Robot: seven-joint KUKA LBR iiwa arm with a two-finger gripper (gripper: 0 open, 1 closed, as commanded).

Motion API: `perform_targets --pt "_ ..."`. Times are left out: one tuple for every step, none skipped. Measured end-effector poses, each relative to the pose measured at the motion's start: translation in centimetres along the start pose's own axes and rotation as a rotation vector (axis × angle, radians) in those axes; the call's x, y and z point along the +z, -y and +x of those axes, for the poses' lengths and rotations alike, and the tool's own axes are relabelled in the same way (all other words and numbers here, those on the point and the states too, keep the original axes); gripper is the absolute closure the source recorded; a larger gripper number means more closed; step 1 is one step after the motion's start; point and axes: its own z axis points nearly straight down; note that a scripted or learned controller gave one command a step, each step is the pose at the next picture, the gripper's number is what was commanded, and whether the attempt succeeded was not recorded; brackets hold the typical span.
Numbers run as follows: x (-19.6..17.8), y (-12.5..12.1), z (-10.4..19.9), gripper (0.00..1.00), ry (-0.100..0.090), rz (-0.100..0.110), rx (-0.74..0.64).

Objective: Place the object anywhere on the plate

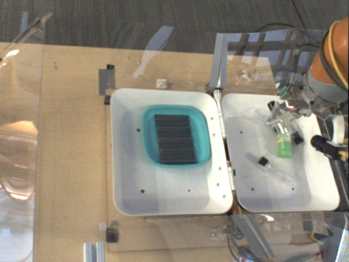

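No brand, label or writing can be read on anything here. The small translucent bottle with bright green liquid in its lower half (pixel 284 144) stands or leans in the right shallow white plastic bin (pixel 256 198), near that bin's far right part; its upper half is clear and pale, and its top sits right under the metal pincer (pixel 282 115) of the grey arm with the orange band (pixel 332 48). Whether the pincer is spread or closed, or has any hold on the bottle, I cannot tell, since its tips blur into the bottle's top. A clear slim tube with a black cap (pixel 274 168) lies flat just beside the bottle, nearer the front. In the left shallow white plastic bin (pixel 131 195) rests the teal rounded-square plate (pixel 203 141), carrying a dark ribbed rectangular insert (pixel 175 139). Both bins sit side by side on the light wooden tabletop (pixel 65 146)
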Motion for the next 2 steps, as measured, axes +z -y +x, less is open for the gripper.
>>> perform_targets --pt "0.0 0.0 0.0 0.0 0.0 0.0 0.0" --pt "-2.5 0.3 -3.4 0.0 0.002 0.001 0.113"
